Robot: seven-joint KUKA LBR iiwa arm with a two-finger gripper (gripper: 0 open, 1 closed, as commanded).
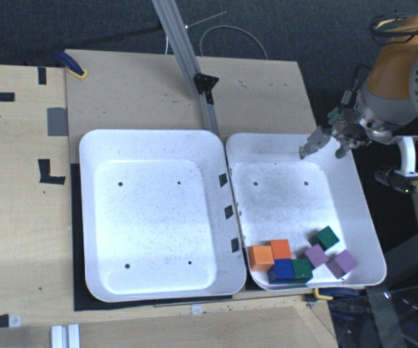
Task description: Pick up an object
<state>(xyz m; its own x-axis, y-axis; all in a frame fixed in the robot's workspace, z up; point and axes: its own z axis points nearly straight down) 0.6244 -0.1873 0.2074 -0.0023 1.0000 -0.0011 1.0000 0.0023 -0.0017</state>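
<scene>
Several small blocks lie at the near end of the right bin (354, 194): two orange blocks (269, 253), a blue block (282, 270), a dark green one (301, 270), another green block (326, 237) and two purple blocks (316, 255) (341, 263). My gripper (327, 143) hangs over the far right corner of that bin, well away from the blocks. Its two fingers are spread apart and nothing sits between them.
The left bin (93, 158) stands beside the right one with small clips along the shared edge. A slanted metal rail (182, 46) runs from the top down to the bins' junction. A blue and yellow tool (71, 62) lies on the bench at far left.
</scene>
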